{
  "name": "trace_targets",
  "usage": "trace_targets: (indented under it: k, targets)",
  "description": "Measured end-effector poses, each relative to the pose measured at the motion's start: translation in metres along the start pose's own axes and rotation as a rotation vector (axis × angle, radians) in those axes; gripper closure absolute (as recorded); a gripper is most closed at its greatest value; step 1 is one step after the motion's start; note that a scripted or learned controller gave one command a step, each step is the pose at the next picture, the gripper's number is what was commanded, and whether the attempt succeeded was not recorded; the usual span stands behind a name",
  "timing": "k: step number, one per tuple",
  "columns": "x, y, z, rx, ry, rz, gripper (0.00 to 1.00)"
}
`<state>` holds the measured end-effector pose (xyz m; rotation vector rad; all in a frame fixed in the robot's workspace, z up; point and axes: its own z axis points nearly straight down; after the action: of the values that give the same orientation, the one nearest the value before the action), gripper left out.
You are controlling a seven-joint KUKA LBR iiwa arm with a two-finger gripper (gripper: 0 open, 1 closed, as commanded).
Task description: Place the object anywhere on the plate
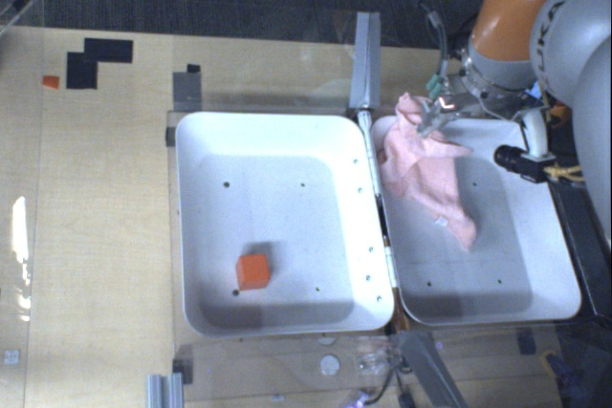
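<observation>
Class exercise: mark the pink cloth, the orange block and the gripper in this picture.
pink cloth (426,175), camera view, on its bunched middle in the right bin.
orange block (253,271), camera view, on its top face.
gripper (438,106), camera view, at its fingertips above the cloth's top end.

The left bin lies mostly open, only an orange block near its front. In the right bin, a pink cloth crowds the back left; the front floor stays free.

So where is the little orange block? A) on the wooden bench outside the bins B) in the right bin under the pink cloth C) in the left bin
C: the orange block sits on the floor of the left bin, near its lower-left corner.
</observation>
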<state>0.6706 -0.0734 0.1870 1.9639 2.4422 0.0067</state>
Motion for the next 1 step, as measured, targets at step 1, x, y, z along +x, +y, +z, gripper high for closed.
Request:
trace_targets:
  k: [1]
  targets:
    - [0.0011,0.0030,-0.0398,-0.001,0.000,-0.009,1.00]
